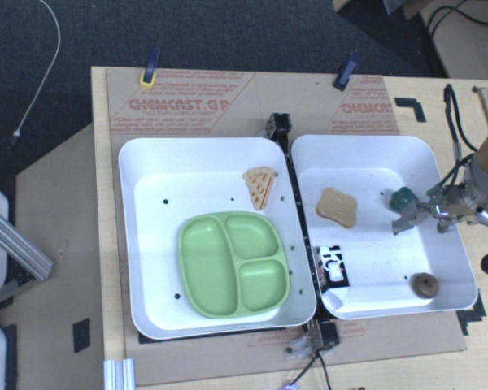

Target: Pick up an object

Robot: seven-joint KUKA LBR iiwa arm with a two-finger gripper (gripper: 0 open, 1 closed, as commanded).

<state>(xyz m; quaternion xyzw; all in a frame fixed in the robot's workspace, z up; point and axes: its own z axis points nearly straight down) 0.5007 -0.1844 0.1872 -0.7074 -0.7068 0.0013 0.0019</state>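
Note:
In the right bin (pixel 439 169), a small teal object (pixel 403 197) lies toward the right side. My gripper (pixel 420 218) hovers just below and to the right of it, close to it, reaching in from the right edge. I cannot tell whether the two touch. A tan bread-like slice (pixel 337 206) lies at the bin's left. A small brown round piece (pixel 424 283) sits near the front right corner. In the left bin (pixel 146 177), a toy waffle wedge (pixel 259 186) lies at the back right.
A green three-compartment plate (pixel 233 262) occupies the front of the left bin. A black-and-white tag (pixel 333 266) lies on the divider between the bins. Blue clamps (pixel 346 70) hold the board's far edge. Cables (pixel 454 120) hang beside the arm at right.

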